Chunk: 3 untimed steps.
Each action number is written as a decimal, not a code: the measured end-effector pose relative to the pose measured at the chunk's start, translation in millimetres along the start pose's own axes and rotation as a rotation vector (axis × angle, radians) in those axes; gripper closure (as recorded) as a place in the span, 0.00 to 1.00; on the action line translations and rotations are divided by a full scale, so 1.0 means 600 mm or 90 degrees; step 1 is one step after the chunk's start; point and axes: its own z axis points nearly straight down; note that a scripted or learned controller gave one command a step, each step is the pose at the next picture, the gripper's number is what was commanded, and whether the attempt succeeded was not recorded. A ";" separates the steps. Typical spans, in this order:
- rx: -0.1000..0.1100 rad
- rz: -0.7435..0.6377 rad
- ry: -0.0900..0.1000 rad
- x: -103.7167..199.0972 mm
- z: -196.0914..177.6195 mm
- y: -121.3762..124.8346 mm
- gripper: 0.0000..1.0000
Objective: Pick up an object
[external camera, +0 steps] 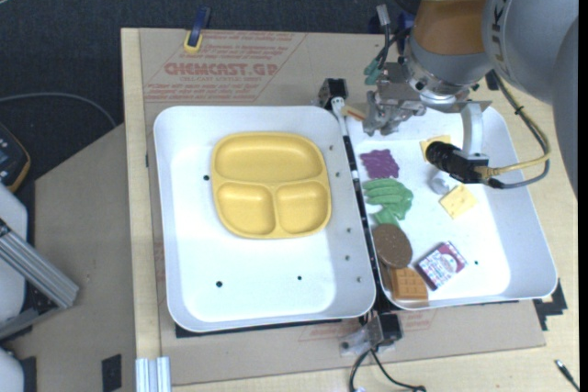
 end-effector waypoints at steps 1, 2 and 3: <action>0.000 -0.001 0.000 0.088 0.013 -0.015 1.00; -0.002 0.002 -0.002 0.085 0.016 -0.004 1.00; -0.001 0.004 -0.002 0.053 0.016 -0.006 1.00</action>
